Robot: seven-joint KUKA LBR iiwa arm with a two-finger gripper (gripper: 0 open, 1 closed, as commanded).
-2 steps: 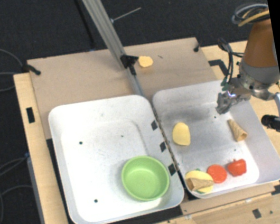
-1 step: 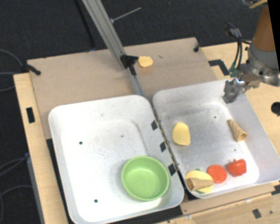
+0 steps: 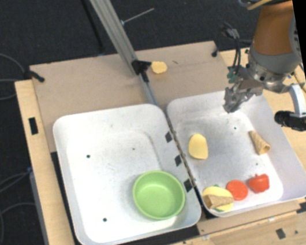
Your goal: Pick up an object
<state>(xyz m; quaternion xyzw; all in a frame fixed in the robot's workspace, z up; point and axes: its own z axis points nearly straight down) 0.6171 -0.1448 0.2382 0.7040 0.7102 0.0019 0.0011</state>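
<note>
Objects all lie loose, none lifted yet; the whole pick is left to do. Tool (image 3: pixel 233 100) hangs over the upper part of the right bin (image 3: pixel 198 111) at right of frame; whether it is spread or pressed together cannot be told. Left bin (image 3: pixel 85 137) holds a green bowl (image 3: pixel 158 194). Right bin holds a yellow piece (image 3: pixel 198 146) at centre, a tan stick (image 3: pixel 259 142), and along the lower edge a sandwich (image 3: pixel 218 198), tomato (image 3: pixel 237 190) and red pepper (image 3: pixel 258 183).
</note>
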